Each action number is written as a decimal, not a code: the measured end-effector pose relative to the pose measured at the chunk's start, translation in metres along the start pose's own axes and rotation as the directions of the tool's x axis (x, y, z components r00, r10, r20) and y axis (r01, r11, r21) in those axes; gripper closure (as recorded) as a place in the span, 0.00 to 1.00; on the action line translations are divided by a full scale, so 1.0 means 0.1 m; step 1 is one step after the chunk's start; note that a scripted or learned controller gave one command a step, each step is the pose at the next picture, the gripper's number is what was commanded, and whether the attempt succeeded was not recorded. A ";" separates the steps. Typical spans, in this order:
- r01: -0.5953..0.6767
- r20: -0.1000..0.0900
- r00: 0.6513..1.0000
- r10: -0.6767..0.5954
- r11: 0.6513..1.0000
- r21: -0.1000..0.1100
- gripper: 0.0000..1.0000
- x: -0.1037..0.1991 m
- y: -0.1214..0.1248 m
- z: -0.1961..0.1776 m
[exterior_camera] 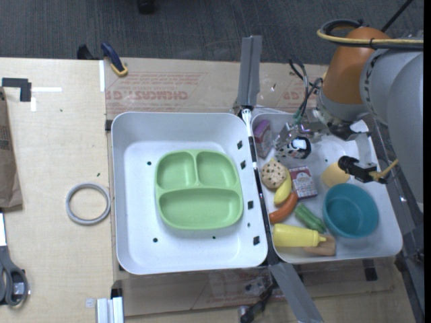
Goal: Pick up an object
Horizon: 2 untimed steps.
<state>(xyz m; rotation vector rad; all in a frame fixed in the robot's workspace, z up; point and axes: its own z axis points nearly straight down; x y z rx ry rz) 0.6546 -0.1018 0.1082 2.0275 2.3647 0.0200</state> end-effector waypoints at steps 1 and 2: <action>-0.085 0.000 0.996 0.085 0.996 0.002 0.00 -0.01 0.12 0.01; -0.186 -0.005 0.983 0.186 0.983 -0.001 0.00 -0.02 0.13 0.00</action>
